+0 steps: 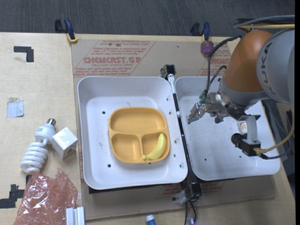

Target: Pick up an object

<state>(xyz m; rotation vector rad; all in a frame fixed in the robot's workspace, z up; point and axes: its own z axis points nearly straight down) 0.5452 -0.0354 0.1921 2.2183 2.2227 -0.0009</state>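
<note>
A yellow divided plate (136, 125) lies in the left white bin (93, 163). A yellow banana (159, 147) rests in the plate's lower right compartment. My gripper (194, 113) hangs over the left part of the right white bin (220, 170), pointing toward the wall between the two bins. It is apart from the plate and the banana, and I see nothing held in it. The arm's orange band (246, 62) sits above the right bin's far side and hides part of it.
On the bench left of the bins lie a white spiral light bulb (37, 149), a small white cube (64, 142) and a crumpled pink plastic bag (47, 200). A black cable (248, 146) from the arm dangles over the right bin.
</note>
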